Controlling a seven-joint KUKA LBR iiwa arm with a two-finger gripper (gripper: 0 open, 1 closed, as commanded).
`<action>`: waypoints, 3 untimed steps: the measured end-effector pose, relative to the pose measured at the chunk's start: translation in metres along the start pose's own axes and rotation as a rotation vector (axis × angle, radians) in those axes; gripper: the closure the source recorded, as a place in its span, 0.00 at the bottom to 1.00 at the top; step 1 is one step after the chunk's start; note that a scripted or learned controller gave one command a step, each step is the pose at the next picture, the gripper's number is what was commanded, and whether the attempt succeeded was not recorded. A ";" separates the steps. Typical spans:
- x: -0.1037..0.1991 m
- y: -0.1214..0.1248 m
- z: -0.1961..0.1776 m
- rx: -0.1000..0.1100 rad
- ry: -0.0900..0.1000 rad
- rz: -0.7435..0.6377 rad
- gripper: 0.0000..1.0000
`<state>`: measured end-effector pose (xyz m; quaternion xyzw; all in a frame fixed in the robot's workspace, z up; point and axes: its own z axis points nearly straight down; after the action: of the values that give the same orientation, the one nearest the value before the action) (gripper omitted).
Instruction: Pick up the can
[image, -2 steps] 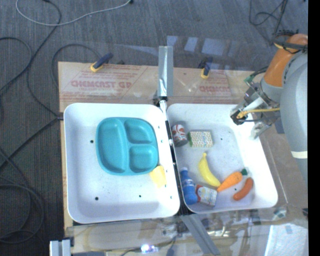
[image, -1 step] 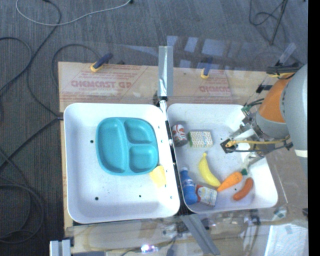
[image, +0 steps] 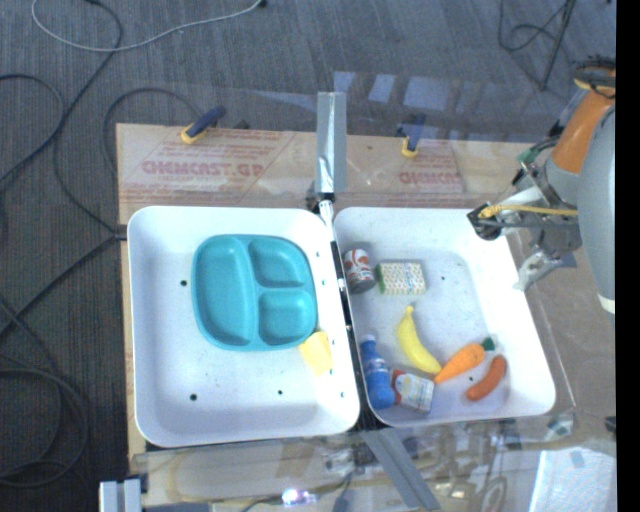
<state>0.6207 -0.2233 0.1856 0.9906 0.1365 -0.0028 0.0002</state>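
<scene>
Can't tell the gripper's (image: 535, 262) state — sits over the right rim of the right bin (image: 420, 214), well apart from the can (image: 358, 270) lying against that bin's left wall, just beside a green box (image: 401, 277).

One fixed camera, high above the bench (image: 280, 165), looking down at a slant

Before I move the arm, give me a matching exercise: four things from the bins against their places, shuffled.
Things:
1 can
2 banana
3 tray
4 carrot

Places:
a in the left bin
b middle of the right bin
c right bin, near right part
d right bin, against its left wall, beside the box

Pairs: 1-d, 2-b, 3-a, 4-c
</scene>
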 end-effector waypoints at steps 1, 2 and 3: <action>-0.050 -0.014 0.016 0.002 -0.001 -0.043 0.00; -0.066 -0.028 0.095 0.009 0.020 -0.052 0.00; -0.034 -0.010 0.025 0.001 0.000 -0.025 0.00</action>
<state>0.5853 -0.2230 0.1610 0.9888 0.1489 -0.0028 -0.0004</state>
